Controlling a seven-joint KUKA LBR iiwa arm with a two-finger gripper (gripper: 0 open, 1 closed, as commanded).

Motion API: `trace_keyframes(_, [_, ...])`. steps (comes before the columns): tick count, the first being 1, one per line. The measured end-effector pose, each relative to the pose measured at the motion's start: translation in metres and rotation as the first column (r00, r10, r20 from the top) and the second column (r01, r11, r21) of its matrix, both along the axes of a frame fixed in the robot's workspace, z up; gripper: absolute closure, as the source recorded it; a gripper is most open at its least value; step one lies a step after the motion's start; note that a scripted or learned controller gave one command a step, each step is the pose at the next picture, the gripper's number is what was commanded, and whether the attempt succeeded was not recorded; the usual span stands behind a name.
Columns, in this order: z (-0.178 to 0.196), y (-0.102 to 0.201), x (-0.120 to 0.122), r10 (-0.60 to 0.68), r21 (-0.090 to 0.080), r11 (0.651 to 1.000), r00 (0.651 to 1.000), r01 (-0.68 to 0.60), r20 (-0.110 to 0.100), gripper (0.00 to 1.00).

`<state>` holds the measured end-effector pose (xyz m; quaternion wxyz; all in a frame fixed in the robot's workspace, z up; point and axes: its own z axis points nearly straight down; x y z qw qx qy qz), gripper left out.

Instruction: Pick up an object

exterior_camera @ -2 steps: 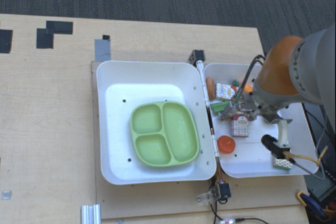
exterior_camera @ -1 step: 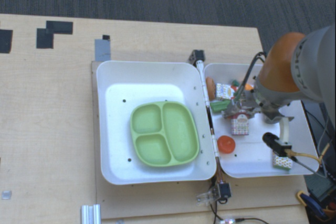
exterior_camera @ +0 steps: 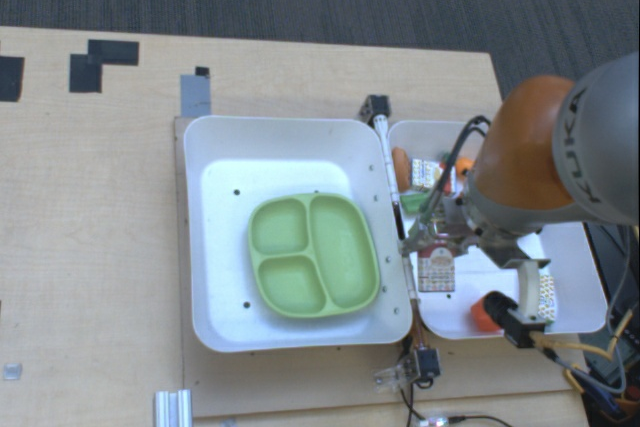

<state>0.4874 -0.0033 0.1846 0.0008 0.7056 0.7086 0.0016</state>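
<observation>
1. The arm (exterior_camera: 540,155) hung over the right bin (exterior_camera: 585,245), and its gripper (exterior_camera: 432,237) stood low at that bin's left edge, hard by the wall shared with the left bin (exterior_camera: 200,215).
2. A small carton (exterior_camera: 436,270) with a red-and-white label lay directly beneath the gripper, its long axis running toward the near rim; I judged it the likeliest target.
3. How the gripper stood I could not tell, nor whether it held anything, since the wrist hid it.
4. Counted: two bins on the table (exterior_camera: 90,245); one green divided plate (exterior_camera: 313,255), three compartments, in the left bin.
5. The right bin held one orange piece (exterior_camera: 486,313) near the front, one orange item (exterior_camera: 401,163) at the back, and one patterned packet (exterior_camera: 426,173) beside it.
</observation>
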Motion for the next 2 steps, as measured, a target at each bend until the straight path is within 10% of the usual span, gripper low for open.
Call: trace_keyframes(2, [-0.001,0.1,0.104,0.001,0.0,1.0,1.0,-0.001,-0.002,1.0])
